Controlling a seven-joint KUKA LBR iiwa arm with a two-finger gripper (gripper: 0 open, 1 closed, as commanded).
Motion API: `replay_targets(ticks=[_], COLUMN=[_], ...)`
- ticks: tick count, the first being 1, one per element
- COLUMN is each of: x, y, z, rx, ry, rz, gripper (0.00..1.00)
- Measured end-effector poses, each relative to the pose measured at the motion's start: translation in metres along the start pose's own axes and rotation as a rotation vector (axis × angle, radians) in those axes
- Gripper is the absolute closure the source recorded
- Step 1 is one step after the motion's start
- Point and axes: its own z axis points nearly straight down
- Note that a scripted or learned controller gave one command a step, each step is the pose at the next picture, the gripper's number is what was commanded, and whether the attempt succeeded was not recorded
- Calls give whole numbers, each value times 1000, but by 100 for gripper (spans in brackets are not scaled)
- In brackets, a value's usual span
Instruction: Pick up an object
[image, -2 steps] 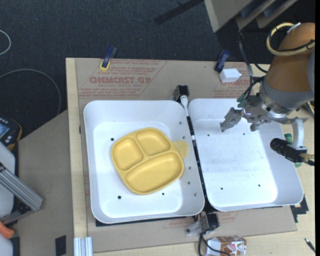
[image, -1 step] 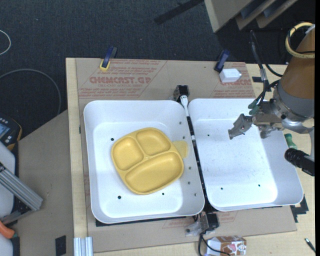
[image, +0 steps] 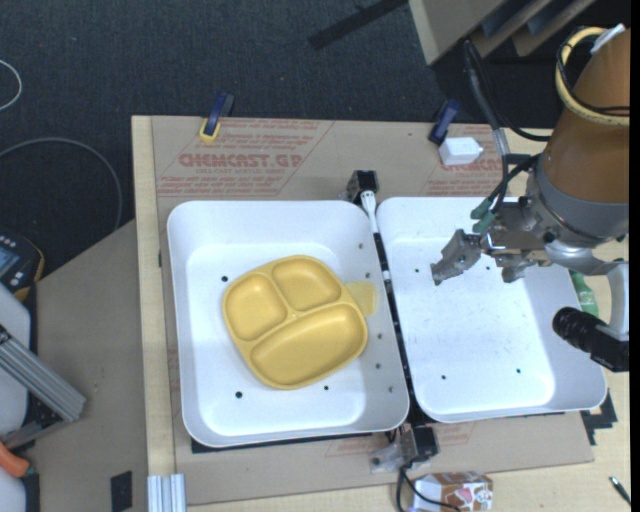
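Observation:
A yellow plate with three compartments lies in the left bin, tilted slightly, with a small yellow tab at its right rim. My gripper hangs over the upper middle of the right bin, well apart from the plate. It is open, with nothing between its fingers. A small green and white object peeks out at the right bin's right edge, partly hidden under my wrist.
A black divider strip runs between the two bins. A white block and a blue clamp sit on the cardboard behind the right bin. Another clamp sits behind the left bin.

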Motion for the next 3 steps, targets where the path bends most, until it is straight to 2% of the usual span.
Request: replay_targets(ticks=[1, 2, 3], x=[-4, 116, 109], y=[2, 2, 3], z=[-6, -23, -32], rx=[4, 3, 3], ry=[-3, 1, -2], rz=[7, -5, 7], gripper=[100, 100, 100])
